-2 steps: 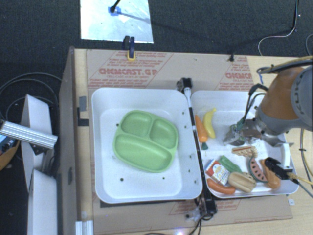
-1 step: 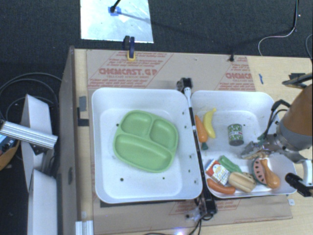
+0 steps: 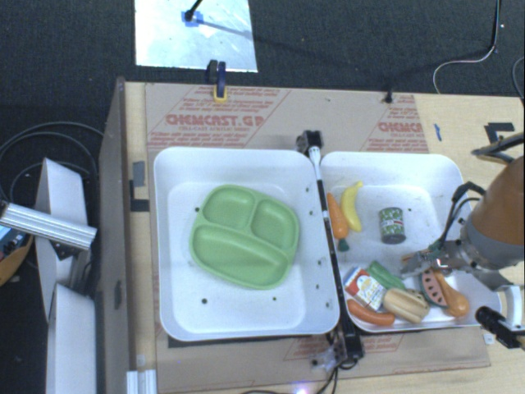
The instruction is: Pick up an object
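I could not tell what the tool held, and the toy foods crowded just beside it, so it might grab wrong.

Dark carpet floor with a shiny metal sheet, cardboard-topped bench, loose black cables

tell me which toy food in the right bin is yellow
The banana, lying at the far left of the right bin beside the orange carrot. The other foods are orange, green, red or tan.
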Motion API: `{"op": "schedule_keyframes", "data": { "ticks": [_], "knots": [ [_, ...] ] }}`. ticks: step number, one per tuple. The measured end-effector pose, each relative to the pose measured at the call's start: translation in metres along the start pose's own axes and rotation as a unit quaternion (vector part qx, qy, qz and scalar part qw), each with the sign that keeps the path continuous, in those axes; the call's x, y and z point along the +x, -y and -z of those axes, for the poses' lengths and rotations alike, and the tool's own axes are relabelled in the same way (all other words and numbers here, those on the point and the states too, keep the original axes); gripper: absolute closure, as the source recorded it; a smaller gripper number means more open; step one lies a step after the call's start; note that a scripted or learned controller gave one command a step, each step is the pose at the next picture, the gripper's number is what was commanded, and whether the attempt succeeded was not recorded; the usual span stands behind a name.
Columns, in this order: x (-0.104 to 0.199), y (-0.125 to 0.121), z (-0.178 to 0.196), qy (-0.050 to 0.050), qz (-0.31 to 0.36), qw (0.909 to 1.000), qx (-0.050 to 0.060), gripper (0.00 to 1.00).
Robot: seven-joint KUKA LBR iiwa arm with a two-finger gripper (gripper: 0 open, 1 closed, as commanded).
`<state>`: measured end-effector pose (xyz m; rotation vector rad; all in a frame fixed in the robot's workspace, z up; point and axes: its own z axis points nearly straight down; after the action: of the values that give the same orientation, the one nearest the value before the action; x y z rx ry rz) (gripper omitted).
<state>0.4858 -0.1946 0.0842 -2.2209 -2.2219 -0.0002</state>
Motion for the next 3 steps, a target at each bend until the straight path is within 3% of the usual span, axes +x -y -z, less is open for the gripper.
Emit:
{"op": "schedule_keyframes", "data": {
  "ticks": [1,2,3],
  "knots": [
    [0.081,-0.059,0.017,-0.001,0.006,1.0,-0.003,0.0],
    [0.057,-0.169,0.001,0.002,0.004,1.0,-0.005,0.0],
    [0.057,-0.167,0.012,0.002,0.004,1.0,-0.003,1.0]
  ]
}}
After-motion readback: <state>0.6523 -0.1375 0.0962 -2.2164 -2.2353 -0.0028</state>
